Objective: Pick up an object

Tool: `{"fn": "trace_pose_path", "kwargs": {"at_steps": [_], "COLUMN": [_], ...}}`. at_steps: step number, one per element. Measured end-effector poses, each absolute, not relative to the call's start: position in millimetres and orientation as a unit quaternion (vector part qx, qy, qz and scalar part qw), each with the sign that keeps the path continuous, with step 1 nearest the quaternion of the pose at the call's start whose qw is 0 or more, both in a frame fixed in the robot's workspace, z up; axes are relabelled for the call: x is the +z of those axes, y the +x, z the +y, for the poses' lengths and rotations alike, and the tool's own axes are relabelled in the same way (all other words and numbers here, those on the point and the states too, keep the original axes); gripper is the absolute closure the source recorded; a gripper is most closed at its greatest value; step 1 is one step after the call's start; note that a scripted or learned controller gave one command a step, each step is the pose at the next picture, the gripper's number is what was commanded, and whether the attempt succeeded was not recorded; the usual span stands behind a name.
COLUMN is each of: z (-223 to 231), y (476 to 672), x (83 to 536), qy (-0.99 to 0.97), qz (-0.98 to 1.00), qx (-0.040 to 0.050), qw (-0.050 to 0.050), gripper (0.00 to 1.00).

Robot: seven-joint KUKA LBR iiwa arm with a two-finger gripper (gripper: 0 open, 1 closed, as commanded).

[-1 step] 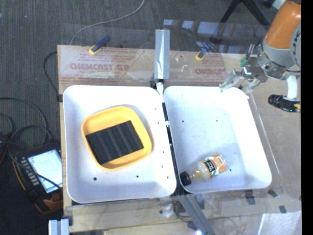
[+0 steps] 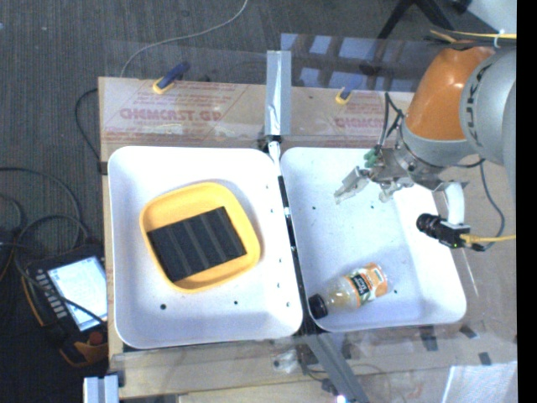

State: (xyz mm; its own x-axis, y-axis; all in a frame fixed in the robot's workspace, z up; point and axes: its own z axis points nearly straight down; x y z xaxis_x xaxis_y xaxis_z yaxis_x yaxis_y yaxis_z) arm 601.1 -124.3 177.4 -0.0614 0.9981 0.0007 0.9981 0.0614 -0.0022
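Nothing lifted yet: the gripper [image 2: 367, 183], fingers apart, hovers near the right bin's [image 2: 436, 305] far edge, bottle [image 2: 351, 291] untouched.

Red print "CHEMCAST GP" on brown board [image 2: 168, 116] behind bins; bottle [image 2: 352, 290] label unreadable.

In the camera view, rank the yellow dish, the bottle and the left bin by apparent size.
1. Left bin
2. Yellow dish, lying in that bin
3. Bottle, lying in the right bin
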Motion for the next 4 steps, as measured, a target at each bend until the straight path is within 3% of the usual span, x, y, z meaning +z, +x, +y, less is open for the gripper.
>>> {"fn": "trace_pose_path", "kwargs": {"at_steps": [1, 2, 4], "z": [-116, -156, -132], "y": [525.2, 489.9, 490.8], "x": [125, 92, 93], "qy": [-0.671, -0.671, -0.609], "qz": [-0.741, -0.741, -0.793], "qx": [0.0006, -0.0051, -0.0034], "qw": [0.002, -0.007, -0.012], "gripper": [0.00, 0.00, 0.00]}}
